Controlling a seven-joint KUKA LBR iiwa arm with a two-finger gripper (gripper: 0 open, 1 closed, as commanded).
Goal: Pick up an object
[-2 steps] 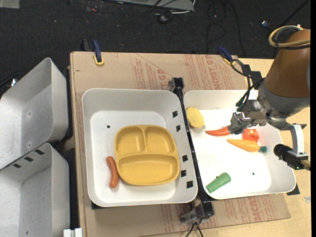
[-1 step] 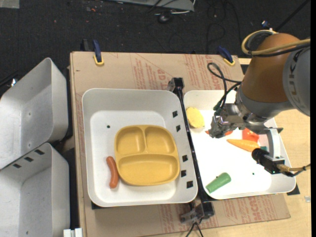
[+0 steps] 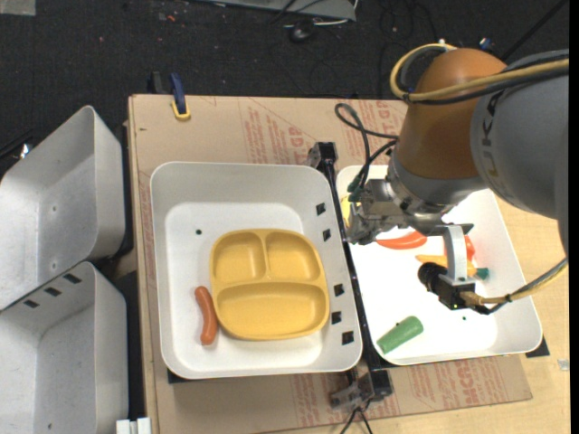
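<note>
In the camera view, the surface (image 3: 244, 120) carries two white bins side by side. The left bin (image 3: 172, 242) stands toward the left edge of the surface and the right bin (image 3: 517, 333) toward its right edge.

In the left bin a yellow plate (image 3: 269, 283) with three compartments lies flat in the middle. A sausage (image 3: 207, 315) lies just beside the left rim of the plate, on the side of the near edge of the surface; if the two touch cannot be told.

The arm (image 3: 470, 143) reaches in from the right and hangs over the right bin. The tool (image 3: 366, 213) is low over the left side of this bin, close to the wall between the two bins. Whether the tool is open or closed cannot be told, because the wrist covers it from above.

An orange piece (image 3: 401, 240) lies on the floor of the right bin just beside the tool, partly under the wrist. A small yellow piece (image 3: 432, 259) is near it, partly hidden. A green piece (image 3: 400, 333) lies alone toward the near edge of the surface, well apart from the tool.
</note>
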